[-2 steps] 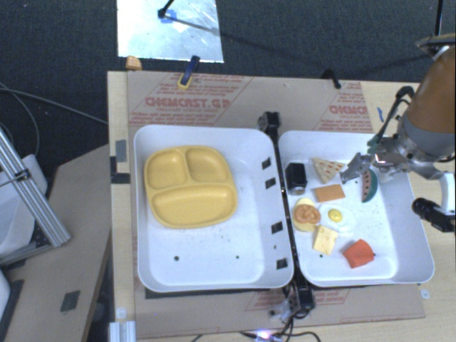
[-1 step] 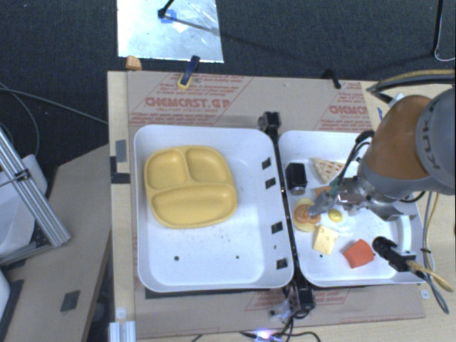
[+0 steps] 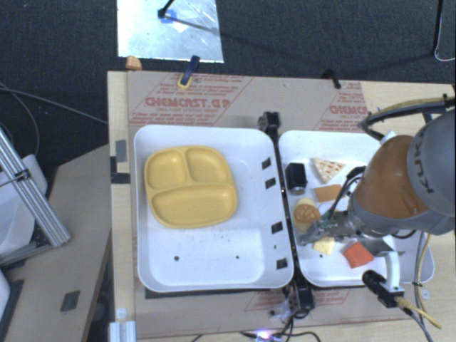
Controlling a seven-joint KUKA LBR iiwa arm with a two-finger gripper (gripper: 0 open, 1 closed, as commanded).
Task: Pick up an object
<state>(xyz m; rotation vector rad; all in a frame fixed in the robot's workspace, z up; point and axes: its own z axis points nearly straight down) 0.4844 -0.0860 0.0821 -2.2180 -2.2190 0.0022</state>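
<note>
Down in the right bin [image 3: 410, 266], the gripper [image 3: 318, 228] hung low over a cluster of small food pieces; whether it was released or clenched could not be told. A pale yellow block [image 3: 324, 246] lay just beside it, a round tan piece [image 3: 307, 211] next to that, and an orange block [image 3: 357, 254] nearby. A yellow divided tray [image 3: 190, 186] sat in the left bin [image 3: 214, 262].

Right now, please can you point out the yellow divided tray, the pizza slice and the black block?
yellow divided tray [image 3: 191, 204]: camera view, floor of its large front compartment.
pizza slice [image 3: 328, 169]: camera view, middle of the topping face.
black block [image 3: 296, 176]: camera view, centre of its top face.
</note>
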